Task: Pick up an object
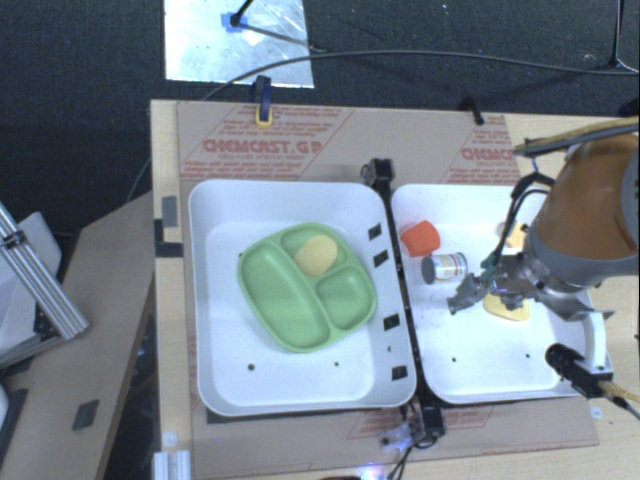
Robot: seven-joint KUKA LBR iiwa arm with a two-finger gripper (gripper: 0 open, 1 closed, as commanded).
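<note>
In the right bin (480, 378), an orange block (421, 237) lies near the upper left, with a small clear jar with a metal lid (444, 267) just below it. A flat yellow piece (508, 309) rests further right, partly under the arm. My gripper (466, 295) hangs low over the bin floor, just right of the jar and left of the yellow piece. Nothing shows between its fingers. The left bin (230, 368) holds a green divided plate (303, 288) with a pale yellow round object (317, 255) in its top compartment.
The grey arm with its orange band (590, 218) covers the right bin's right side. A black divider with clips (395, 288) runs between the bins. Cables and a foil sheet (240, 28) lie beyond the bench.
</note>
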